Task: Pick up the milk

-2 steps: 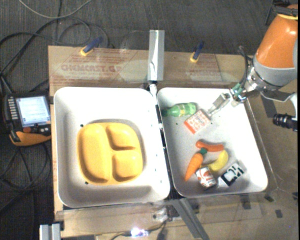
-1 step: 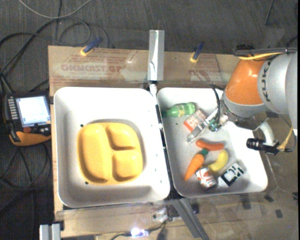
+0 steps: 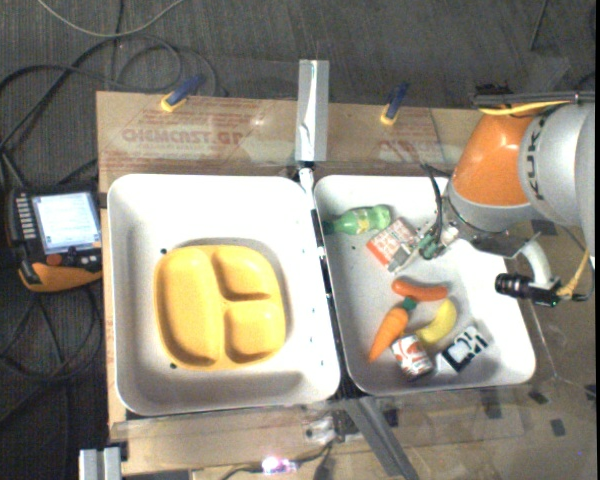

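A grey arm with an orange band is reaching in from the right over the right-hand white bin, its gripper hanging low near the bin's upper middle; whether it is spread or pressed together cannot be told from this height, and nothing can be made out in its grasp. The milk (a small black-and-white carton) is lying tilted in the bin's lower right corner, well apart from the gripper. Just beside the carton, a yellow banana is curling against a red-and-white can, while an orange carrot is slanting down to their left. A reddish sausage-shaped piece is lying above the carrot. Near the gripper, a red-and-white packet is resting beside a green bottle on its side. In the left-hand white bin, a yellow divided tray is sitting in the middle. Both bins are standing on a table, with a handheld screen off to its left.
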`<state>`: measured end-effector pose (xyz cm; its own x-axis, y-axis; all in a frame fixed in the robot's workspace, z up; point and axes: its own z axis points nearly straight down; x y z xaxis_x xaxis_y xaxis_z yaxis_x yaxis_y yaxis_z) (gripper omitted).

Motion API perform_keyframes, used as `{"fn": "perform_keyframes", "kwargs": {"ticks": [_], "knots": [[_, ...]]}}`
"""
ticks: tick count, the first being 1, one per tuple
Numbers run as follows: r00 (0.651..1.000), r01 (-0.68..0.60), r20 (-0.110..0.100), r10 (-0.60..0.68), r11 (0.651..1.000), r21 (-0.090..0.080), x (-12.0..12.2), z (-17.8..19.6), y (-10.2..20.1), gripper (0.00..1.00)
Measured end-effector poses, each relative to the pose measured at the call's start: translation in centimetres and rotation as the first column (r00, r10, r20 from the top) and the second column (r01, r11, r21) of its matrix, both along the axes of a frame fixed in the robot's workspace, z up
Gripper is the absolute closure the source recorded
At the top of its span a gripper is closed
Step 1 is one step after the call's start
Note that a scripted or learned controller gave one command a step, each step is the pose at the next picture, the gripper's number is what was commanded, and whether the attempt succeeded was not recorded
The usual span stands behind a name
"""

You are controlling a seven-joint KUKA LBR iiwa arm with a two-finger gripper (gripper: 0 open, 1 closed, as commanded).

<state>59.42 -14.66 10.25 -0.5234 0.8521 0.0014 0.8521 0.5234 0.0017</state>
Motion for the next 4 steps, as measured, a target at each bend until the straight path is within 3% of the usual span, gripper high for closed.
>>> {"fn": "perform_keyframes", "kwargs": {"ticks": [1,2,3,4], "knots": [[1.0,-0.01,0.001,0.01,1.0,-0.003,-0.1,19.3,5.8,1.0],[0.975,-0.222,-0.001,0.222,0.975,-0.004,-3.5,11.5,0.7,1.0],[0.965,-0.262,0.001,0.262,0.965,-0.003,0.5,18.8,6.2,1.0],[0.965,-0.264,0.003,0.264,0.965,-0.003,0.6,19.7,6.4,1.0]]}}
